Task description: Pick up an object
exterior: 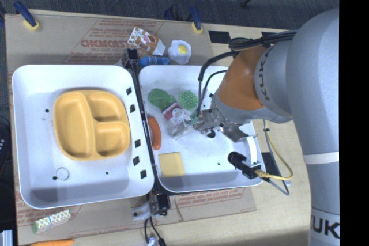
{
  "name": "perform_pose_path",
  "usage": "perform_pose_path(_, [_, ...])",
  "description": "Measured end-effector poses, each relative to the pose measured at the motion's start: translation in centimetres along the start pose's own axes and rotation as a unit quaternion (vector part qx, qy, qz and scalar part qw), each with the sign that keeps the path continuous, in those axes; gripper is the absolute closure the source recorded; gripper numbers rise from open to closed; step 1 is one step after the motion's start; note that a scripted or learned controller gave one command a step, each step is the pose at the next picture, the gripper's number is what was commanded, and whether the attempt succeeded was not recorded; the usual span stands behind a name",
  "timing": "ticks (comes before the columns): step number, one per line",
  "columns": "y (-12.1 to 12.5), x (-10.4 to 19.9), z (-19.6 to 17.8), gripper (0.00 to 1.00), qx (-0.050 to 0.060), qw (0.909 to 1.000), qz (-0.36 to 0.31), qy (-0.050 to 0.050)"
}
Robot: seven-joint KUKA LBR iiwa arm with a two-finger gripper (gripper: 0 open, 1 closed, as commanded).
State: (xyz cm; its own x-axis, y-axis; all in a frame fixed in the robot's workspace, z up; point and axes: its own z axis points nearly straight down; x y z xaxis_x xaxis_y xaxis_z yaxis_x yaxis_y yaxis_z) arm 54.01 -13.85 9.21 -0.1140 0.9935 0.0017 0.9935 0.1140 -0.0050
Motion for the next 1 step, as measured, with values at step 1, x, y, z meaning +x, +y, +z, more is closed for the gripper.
perform_pose_path(1, [4.97,3.44,0.01,0.00,-0.001,0.9999,-0.014,0.000])
